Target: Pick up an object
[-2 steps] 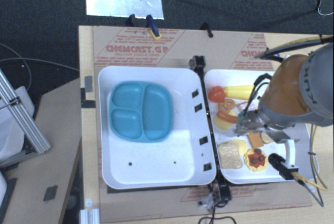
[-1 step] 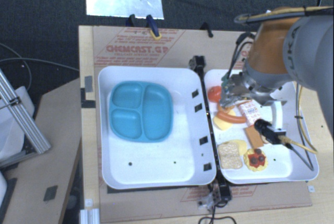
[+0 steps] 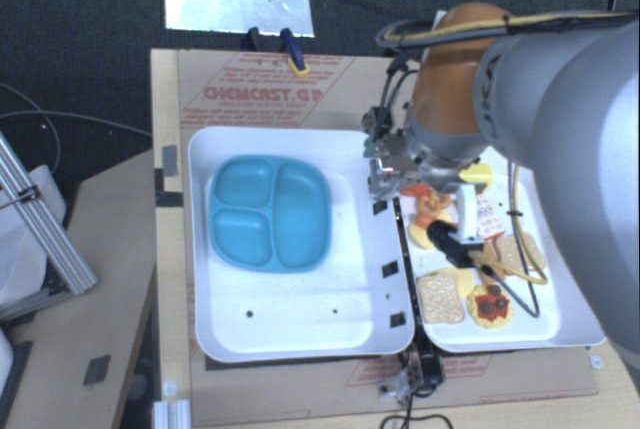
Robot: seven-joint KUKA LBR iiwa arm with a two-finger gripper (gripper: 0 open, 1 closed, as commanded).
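The metal end effector [image 3: 400, 179] hangs low over the far left corner of the right shallow white plastic bin [image 3: 570, 312]; whether it grasps anything I cannot tell. Just beside it lie small toy foods: an orange piece [image 3: 432, 207], a speckled flat cracker [image 3: 439, 297], a round pizza slice [image 3: 490, 305]. The left smooth white bin [image 3: 300, 327] carries a glossy blue divided plate [image 3: 269, 214].

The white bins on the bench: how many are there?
2. The left bin holds a blue divided plate. The right bin holds small food-like items, partly covered by the arm.
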